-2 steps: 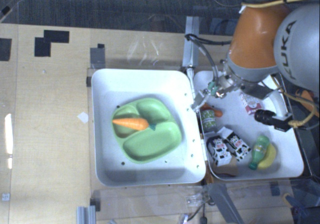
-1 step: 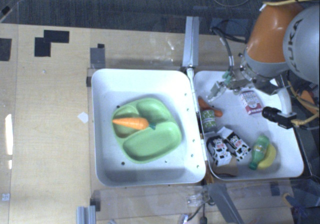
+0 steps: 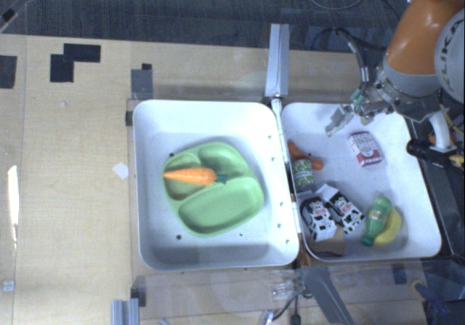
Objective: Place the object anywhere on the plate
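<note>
Carrot (image 3: 190,177) on green plate (image 3: 218,207), left bin; gripper (image 3: 347,117) well apart, jaws open, holding nothing.

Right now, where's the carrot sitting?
The carrot lies on the green plate in the left bin, across the plate's upper compartments, its leafy end pointing toward the divider between the bins.

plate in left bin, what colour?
Green plate, clear in the camera view.
</note>
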Available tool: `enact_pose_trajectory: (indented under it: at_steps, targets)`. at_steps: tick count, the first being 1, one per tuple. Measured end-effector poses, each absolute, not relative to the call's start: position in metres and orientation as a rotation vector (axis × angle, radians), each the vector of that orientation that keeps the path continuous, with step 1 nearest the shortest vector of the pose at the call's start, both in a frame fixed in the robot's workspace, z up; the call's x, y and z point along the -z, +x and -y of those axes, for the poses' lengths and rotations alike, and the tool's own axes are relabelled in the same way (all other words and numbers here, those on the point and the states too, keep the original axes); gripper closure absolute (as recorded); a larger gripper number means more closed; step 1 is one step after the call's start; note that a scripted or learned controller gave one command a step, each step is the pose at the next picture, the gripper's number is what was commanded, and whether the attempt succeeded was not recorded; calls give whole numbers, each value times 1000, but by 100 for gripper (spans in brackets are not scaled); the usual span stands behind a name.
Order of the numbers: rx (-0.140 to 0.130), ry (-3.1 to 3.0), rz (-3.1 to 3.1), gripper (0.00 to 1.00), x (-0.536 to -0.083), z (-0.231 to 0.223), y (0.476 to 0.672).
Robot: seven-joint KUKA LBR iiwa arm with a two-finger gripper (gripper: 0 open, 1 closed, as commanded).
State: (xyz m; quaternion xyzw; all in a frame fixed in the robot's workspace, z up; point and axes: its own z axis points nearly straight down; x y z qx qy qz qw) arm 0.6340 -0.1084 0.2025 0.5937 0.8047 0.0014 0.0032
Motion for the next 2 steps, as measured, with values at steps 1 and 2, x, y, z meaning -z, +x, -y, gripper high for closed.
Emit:
enact_pose_trajectory:
  at_steps: [1, 2]
  targets:
    - [-5, 1978, -2432, 0, -217, 163, 625]
    - [-5, 2060, -2362, 0, -238, 206, 584]
